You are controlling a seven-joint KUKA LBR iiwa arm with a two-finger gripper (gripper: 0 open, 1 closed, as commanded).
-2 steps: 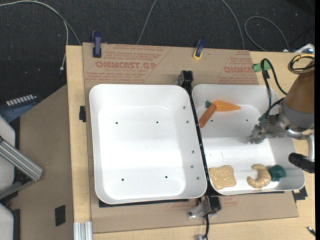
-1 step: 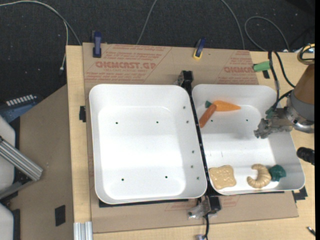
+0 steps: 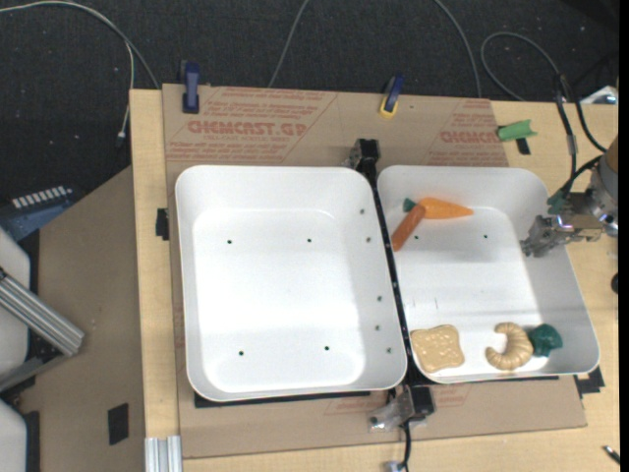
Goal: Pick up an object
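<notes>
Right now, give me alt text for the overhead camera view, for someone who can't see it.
The tool hovers at the right bin's right rim, holding nothing. That bin has two carrots at its far end and a toast slice, croissant and green piece along the near edge, beside the left bin.

Tool [image 3: 541, 236] poised at the right rim of the right bin [image 3: 565, 293], metal tip just over the rim's upper stretch. Wrist body reaching in from the right, level with that bin's far half. Nothing between the fingers. Finger spread too small to read.
</notes>
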